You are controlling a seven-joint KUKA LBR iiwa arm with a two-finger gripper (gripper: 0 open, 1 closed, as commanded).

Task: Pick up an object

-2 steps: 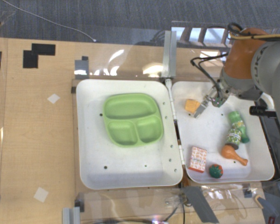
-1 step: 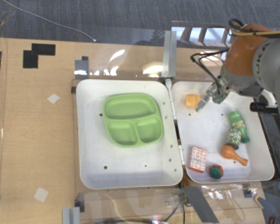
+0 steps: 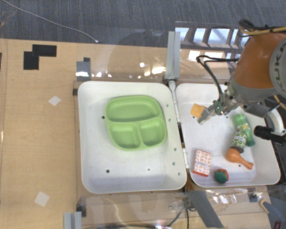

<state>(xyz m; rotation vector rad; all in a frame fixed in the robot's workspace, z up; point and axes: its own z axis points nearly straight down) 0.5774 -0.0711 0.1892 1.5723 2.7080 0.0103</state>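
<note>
A grey arm with an orange band reaches in from the right over the right-hand bin (image 3: pixel 264 178), its claw (image 3: pixel 207 114) hanging just beside a small orange block (image 3: pixel 197 110) near the bin's upper left corner. Whether the claw is spread or pressed together cannot be told from here; nothing visibly sits in it.

The block looks like the nearest thing to pick, lying apart from the rest. Further right in the same bin lies a green bottle (image 3: pixel 241 132), with an orange, pear-shaped toy (image 3: pixel 238 157) just below it, a red-and-white carton (image 3: pixel 202 162) toward the front, and a small red-and-green ball (image 3: pixel 221 175) beside that. The left bin (image 3: pixel 93 175) carries a green divided plate (image 3: pixel 135 121).

To do this step well, the claw would probably need to centre squarely over the block before dropping, rather than coming down on its edge, since a small flat piece is apt to skid across the smooth white floor. The bin wall (image 3: pixel 177 123) stands close on the block's left, so a careless approach could nudge the piece against it and leave too little room on that side. A straight descent and a check before lifting seem the safest course.
</note>
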